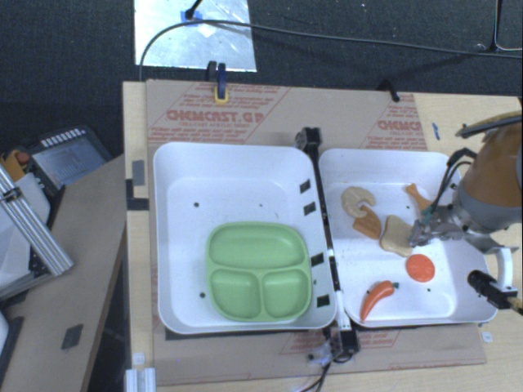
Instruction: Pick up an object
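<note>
You've got the gripper (pixel 421 233) down on the tan bread slice (pixel 395 236) in the right bin (pixel 384 163), can't tell how it's set. Orange tomato (pixel 421 268) and chili pepper (pixel 375 298) sit nearby. Cardboard (pixel 245 113) underneath reads "CHEMCAST GP".

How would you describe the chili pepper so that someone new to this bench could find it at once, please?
Start at the right white bin, the one the arm reaches into. Go to its near edge, left of the middle: the chili pepper lies there apart from the other items. It is the long, curved orange-red piece with a green stem, unlike the round orange-red piece beside it.
</note>
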You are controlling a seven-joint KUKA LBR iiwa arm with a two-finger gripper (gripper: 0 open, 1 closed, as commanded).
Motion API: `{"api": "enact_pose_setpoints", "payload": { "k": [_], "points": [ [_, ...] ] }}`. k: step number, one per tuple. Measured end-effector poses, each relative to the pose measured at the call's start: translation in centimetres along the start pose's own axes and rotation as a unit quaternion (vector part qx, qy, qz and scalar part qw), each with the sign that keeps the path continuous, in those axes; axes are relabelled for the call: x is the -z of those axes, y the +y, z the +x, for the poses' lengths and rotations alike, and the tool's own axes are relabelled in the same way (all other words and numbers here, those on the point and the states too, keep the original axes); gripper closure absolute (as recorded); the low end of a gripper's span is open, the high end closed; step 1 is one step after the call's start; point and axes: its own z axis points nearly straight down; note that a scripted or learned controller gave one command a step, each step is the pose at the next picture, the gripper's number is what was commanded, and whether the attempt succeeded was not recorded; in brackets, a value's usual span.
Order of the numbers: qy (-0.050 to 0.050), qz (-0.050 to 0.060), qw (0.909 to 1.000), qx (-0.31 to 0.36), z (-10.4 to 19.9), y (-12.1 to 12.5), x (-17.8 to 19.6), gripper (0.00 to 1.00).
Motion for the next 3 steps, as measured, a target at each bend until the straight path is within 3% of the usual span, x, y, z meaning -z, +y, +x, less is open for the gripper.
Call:
{"api": "enact_pose_setpoints", "payload": {
  "k": [2,3],
  "points": [
    [-0.002,0.001,1.0000,0.001,1.2,0.1,12.3,1.00],
    [-0.002,0.003,1.0000,0.001,1.2,0.2,14.0,1.00]
  ]
}}
